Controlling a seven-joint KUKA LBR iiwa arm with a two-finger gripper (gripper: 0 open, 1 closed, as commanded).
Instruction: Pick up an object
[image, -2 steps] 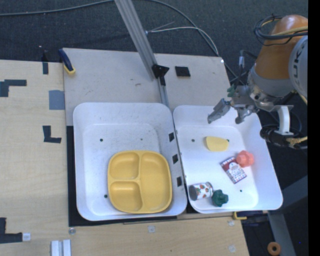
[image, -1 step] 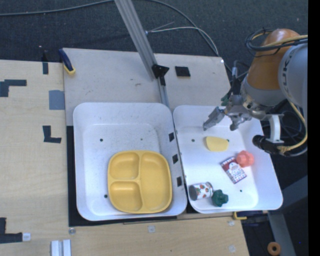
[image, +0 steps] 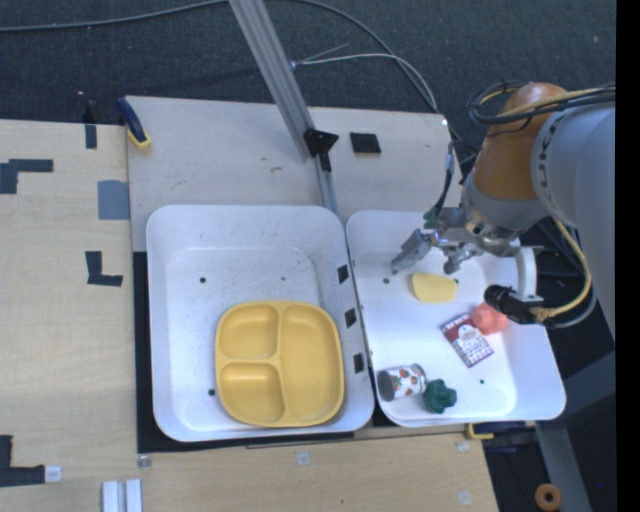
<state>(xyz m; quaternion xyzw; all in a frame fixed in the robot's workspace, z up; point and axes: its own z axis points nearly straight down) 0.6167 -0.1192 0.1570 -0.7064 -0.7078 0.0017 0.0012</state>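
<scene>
Pale yellow wedge (image: 433, 288): the object nearest my claw, lying flat on the floor of the right bin (image: 380, 240), toward its back half. I take it as the likeliest target, though the task names no particular item.

Claw (image: 432, 253): poised just above and behind the wedge, its two fingers spread, one to the wedge's left and one to its right. Nothing sits between them. The wedge is not lifted and I cannot tell whether the fingertips touch it.

Progress: by my judgement the approach is made and the grasp is not. Left to do: descend around the wedge, close, raise it clear of the bin.

Other contents of the right bin: a small red-and-white packet (image: 468, 339) with a coral-pink piece (image: 489, 319) just beside it, near the right wall; a small printed can (image: 401, 382) on its side at the front, touching a dark green lump (image: 439, 397).

Left bin (image: 180, 250): holds a yellow divided tray (image: 279, 363) in its front half, well apart from my claw.
</scene>
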